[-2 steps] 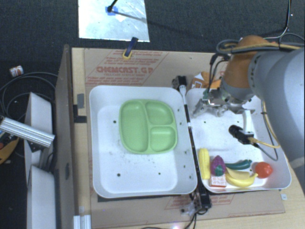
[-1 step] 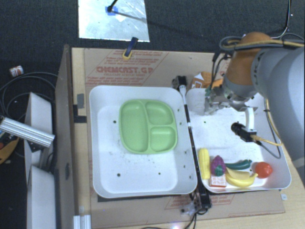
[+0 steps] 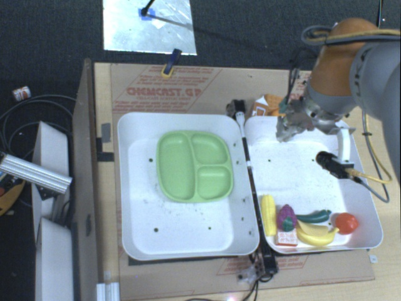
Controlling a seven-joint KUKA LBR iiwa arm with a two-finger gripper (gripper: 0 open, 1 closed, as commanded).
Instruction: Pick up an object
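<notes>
Toy food lies in a row along the near wall of the right bin: a yellow corn cob, a purple fruit, a small red and white box, a banana, a dark green piece just above the banana, and a red tomato at the right end. They are close together, some touching. The gripper hangs over the far left corner of the same bin, well apart from these toys. Whether it is spread or pressed together I cannot tell. The left bin holds a green divided plate, lying flat.
</notes>
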